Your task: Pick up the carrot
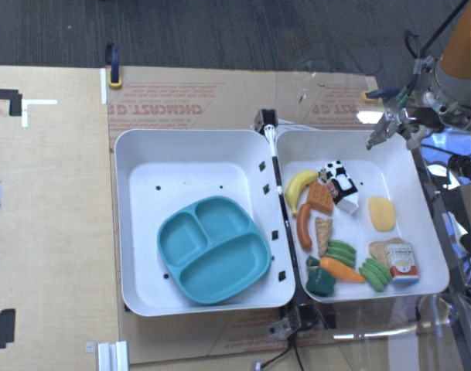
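The carrot point(343, 270) is orange with a green leafy end. It lies near the front of the right bin point(421, 199), between a green pea pod point(341, 251) and a dark green toy point(322, 284). My gripper point(391, 134) hangs over the bin's back right corner, far from the carrot. It is open with nothing between its fingers.
The right bin also holds a banana point(298, 188), a sausage point(304, 226), a black-and-white toy point(340, 181), a yellow piece point(382, 213), a small carton point(402, 261) and more green food point(374, 273). A teal divided plate point(213, 248) lies in the left bin point(142, 168).
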{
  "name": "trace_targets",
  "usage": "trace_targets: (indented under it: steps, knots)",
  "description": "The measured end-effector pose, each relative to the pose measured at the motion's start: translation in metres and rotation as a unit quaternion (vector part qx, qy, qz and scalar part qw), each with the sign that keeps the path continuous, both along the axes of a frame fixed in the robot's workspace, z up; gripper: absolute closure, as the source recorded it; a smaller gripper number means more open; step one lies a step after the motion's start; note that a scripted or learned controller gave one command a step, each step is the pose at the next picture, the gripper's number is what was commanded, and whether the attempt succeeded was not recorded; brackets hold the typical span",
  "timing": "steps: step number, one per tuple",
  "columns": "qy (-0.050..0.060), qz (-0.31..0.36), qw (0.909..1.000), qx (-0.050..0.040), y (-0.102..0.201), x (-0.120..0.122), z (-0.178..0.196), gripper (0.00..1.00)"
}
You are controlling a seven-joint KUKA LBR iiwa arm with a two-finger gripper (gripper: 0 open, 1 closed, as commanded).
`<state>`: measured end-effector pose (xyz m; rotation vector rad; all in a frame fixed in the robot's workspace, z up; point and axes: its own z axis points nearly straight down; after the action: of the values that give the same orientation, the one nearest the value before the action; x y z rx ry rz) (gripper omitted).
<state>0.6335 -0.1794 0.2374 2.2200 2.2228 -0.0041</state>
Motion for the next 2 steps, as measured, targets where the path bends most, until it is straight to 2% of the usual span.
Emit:
trace_targets:
  steps: [1,2]
  knots:
    - [0.000,0.131,0.9914,0.0002,0.020,-0.076,0.019,0.00]
    - [0.000,0.127,0.9920,0.0007,0.061,-0.153,-0.023,0.00]
